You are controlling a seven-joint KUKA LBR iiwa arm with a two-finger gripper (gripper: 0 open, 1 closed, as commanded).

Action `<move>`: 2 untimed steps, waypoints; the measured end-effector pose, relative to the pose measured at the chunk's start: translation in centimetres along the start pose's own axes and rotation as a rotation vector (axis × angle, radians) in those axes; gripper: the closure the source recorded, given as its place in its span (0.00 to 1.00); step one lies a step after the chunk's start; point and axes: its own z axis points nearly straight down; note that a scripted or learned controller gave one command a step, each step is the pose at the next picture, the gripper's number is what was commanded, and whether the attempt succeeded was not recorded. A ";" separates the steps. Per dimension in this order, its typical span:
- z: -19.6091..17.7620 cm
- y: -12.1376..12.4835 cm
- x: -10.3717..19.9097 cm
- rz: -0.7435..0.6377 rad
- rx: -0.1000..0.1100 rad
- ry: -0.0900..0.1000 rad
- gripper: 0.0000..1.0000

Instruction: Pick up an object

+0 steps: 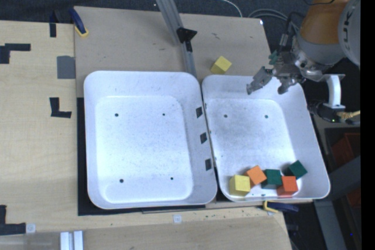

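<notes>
Grey fingers point(258, 81) of the gripper point(270, 84) hang spread and empty; the blocks point(266, 178) huddle well below them, in the right bin point(246, 126)'s near corner.

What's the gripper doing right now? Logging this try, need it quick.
Gripper: open, holding nothing, above the far edge of the right bin, away from the blocks.
</notes>
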 end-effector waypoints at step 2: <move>3.2 3.5 8.4 -0.002 0.001 0.000 1.00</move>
